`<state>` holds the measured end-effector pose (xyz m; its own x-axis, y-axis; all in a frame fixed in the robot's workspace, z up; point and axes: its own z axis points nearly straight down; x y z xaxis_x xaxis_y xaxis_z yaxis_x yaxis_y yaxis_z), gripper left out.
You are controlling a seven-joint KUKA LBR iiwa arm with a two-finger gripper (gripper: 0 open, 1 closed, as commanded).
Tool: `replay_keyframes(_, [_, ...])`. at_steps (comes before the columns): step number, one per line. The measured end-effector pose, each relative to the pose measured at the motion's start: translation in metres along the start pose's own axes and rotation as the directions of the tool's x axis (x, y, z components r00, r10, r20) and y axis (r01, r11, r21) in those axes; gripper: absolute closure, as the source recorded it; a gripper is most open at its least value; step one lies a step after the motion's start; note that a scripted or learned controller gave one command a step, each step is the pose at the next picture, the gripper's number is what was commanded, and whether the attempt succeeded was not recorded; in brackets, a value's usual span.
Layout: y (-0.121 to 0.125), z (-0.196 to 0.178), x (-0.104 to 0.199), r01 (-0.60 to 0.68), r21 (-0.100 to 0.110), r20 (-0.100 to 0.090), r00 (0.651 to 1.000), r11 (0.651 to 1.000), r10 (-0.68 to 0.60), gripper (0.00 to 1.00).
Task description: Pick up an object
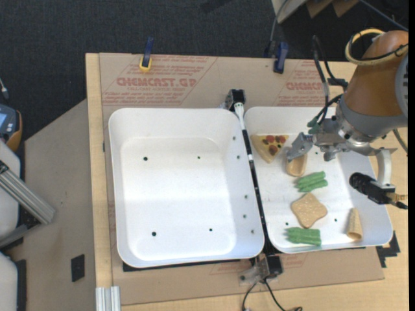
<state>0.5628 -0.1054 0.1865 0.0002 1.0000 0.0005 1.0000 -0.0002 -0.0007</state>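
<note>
The tool [299, 151] sits low in the right bin [382, 229], directly over a tan bread-like piece [296, 167] (the likely pick target). Whether the tool is wide or narrow cannot be told. The left bin [130, 173] probably serves as the drop area.

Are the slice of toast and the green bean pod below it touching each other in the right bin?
Apart. The camera view shows a strip of white bin floor between the slice of toast and the green bean pod below it.
</note>
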Motion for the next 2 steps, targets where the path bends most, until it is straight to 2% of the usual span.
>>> replay_keyframes(1, [-0.057, 0.107, -0.036, -0.007, 0.006, -0.002, 1.0, 1.0, 0.007, 0.0])
replay_keyframes(2, [0.016, 0.101, -0.026, 0.004, -0.007, 0.002, 1.0, 1.0, -0.004, 0.0])
